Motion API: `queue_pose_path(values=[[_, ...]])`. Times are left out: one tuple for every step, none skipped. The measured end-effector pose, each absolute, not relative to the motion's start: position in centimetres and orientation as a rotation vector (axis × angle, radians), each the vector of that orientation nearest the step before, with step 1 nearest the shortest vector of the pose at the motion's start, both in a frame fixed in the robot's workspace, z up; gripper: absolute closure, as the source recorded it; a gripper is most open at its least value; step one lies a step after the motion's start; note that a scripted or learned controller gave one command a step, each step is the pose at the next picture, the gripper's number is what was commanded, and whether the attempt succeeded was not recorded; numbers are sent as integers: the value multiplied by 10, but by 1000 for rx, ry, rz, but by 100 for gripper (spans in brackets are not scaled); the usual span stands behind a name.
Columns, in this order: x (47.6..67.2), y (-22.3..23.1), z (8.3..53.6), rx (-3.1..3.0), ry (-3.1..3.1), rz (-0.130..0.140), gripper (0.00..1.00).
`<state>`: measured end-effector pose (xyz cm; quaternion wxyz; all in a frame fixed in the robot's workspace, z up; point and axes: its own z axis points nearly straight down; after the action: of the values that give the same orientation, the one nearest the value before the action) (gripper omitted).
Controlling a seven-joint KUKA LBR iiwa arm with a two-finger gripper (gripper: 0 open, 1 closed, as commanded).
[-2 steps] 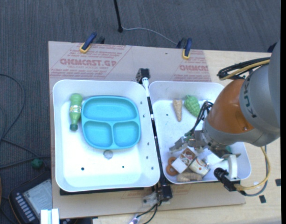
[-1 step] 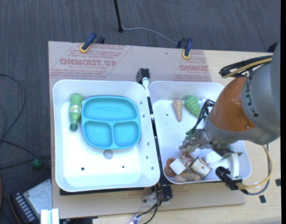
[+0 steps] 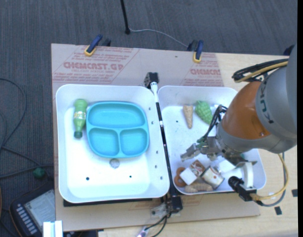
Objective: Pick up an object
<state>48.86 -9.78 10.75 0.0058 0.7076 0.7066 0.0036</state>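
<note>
the arm (image 3: 260, 112) reaches in from the right over the right bin (image 3: 173, 95), with the gripper (image 3: 200, 149) low over the bin's front half. judged step: descent onto a target, grasp not yet made. the metal fingers (image 3: 190, 153) look splayed fairly wide, and nothing sits between them.

candidate objects: a heap at the front edge of the right bin, just below the gripper. it includes a brown rounded piece (image 3: 180, 177), a white-and-brown block (image 3: 196, 169), another brown-and-white block (image 3: 212, 177), and a tan piece (image 3: 198, 186) lying along the front wall. the pieces touch one another; exact identities are too small to call. further back in the same bin lie an ice cream cone (image 3: 189, 115) and a green ridged toy (image 3: 203, 111), just beside each other and well apart from the heap.

next move, as a judgement: drop the fingers around one piece at the edge of the heap, then close and lift. the white-and-brown block nearest the fingertips looks the likeliest target.

in the way: the heap is packed tight and pressed against the front wall, so a finger may land on a neighbour or on the wall. the wrist body hides the bin's right part.

left bin (image 3: 62, 132): a blue divided plate (image 3: 117, 129), a green bottle (image 3: 80, 117) beside it, and a small grey round object (image 3: 114, 163) near the plate's front rim.
</note>
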Motion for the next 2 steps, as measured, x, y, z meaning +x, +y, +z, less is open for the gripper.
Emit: queue_pose_path(values=[[485,-96,87,2219,2218,1,0],[487,-96,98,2218,2215,7,100]])
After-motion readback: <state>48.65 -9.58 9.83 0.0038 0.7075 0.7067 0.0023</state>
